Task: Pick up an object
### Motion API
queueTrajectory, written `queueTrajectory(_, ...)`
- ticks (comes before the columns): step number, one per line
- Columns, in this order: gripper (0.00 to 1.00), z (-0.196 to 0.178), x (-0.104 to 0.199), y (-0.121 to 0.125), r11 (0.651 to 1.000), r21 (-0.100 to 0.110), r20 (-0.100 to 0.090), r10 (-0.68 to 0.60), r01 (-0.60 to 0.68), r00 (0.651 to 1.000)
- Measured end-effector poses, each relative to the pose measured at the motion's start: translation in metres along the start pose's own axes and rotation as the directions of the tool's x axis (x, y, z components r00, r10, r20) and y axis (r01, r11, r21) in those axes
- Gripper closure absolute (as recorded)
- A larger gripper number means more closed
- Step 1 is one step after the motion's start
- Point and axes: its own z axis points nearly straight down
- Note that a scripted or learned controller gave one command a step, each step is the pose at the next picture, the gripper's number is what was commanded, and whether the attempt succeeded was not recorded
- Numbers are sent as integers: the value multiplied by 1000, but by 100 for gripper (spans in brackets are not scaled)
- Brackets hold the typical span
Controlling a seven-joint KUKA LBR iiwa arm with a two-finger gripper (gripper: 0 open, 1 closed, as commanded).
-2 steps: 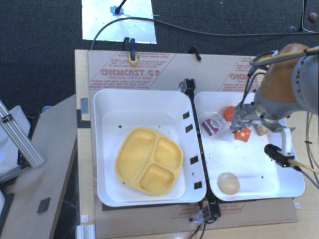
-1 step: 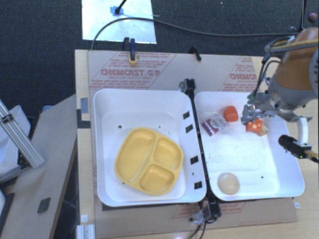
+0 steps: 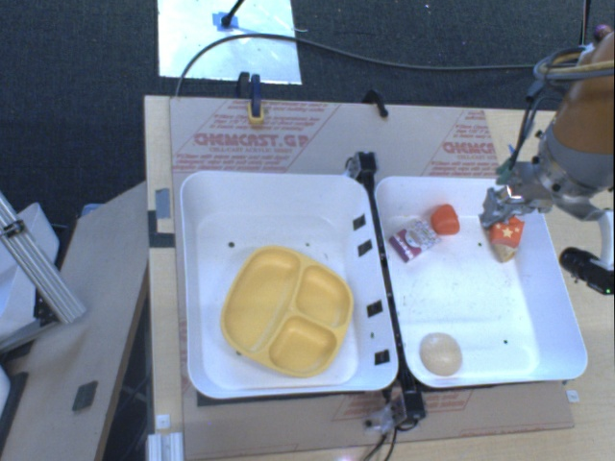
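Note:
In the right bin (image 3: 548, 353), my gripper (image 3: 503, 207) hangs at the far right, directly over a small orange and yellow object with a star (image 3: 507, 238). The gripper's lower end overlaps that object's top, and I cannot tell whether they touch. An orange-red round piece (image 3: 444, 219) lies to the left of it. Beside that piece is a red and white packet (image 3: 413, 239). A pale beige ball (image 3: 441, 353) rests near the bin's front edge.
The left bin (image 3: 211, 219) holds a yellow divided tray (image 3: 288, 310) with three compartments. A black divider strip (image 3: 377, 257) runs between the bins. The grey arm with its orange band (image 3: 581, 113) comes in from the right above the bin's far corner.

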Motion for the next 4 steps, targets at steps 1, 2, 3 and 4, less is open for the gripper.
queueTrajectory(1,100,16,56,7,1000,5,-3,-4,4,1000)
queueTrajectory(2,100,18,99,18,1000,3,-2,-3,3,1000)
queueTrajectory(3,100,16,152,20,1000,4,-3,-3,3,1000)
queueTrajectory(4,100,16,204,35,1000,3,-4,-5,5,1000)
